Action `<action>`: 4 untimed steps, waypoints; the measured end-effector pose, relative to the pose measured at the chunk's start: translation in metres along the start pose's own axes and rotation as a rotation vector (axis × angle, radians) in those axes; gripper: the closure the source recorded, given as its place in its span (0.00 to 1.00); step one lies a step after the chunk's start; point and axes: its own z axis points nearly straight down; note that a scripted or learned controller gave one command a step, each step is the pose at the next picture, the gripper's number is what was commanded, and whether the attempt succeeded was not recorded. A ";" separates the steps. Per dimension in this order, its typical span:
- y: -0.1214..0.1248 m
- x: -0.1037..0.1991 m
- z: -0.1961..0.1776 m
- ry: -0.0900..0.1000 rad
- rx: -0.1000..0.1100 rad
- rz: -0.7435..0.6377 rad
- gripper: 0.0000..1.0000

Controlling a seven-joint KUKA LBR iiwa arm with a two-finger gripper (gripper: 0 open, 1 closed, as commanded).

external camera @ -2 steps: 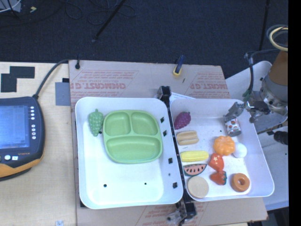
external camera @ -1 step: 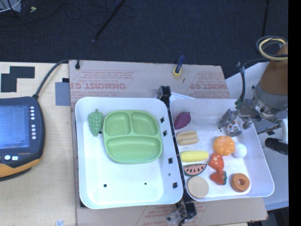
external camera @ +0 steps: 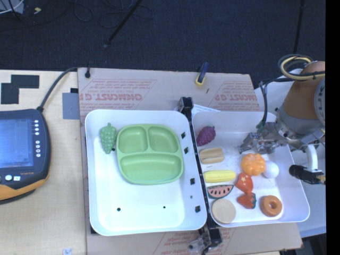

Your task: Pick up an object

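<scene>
The jaws (external camera: 256, 141) hung low over the right bin (external camera: 297, 209); I could not tell whether they were open or closed. The orange fruit (external camera: 253, 164) lay just below them in the view, nearest of the toys.

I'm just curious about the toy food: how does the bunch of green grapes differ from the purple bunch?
Colour: the green grapes are pale green, the purple grapes dark purple. Place: the green grapes lie in the left bin, touching the green divided plate; the purple grapes lie in the right bin, just above the hot dog bun. Pose: the green grapes lie lengthwise up the view, the purple grapes slantwise. Both are small bunches lying flat.
</scene>
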 end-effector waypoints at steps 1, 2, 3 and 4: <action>0.000 0.002 0.039 -0.001 -0.003 0.001 0.00; 0.001 0.002 0.027 -0.001 -0.003 0.001 1.00; 0.001 -0.008 -0.025 -0.004 -0.009 0.002 1.00; 0.001 -0.008 -0.089 -0.004 -0.010 -0.001 1.00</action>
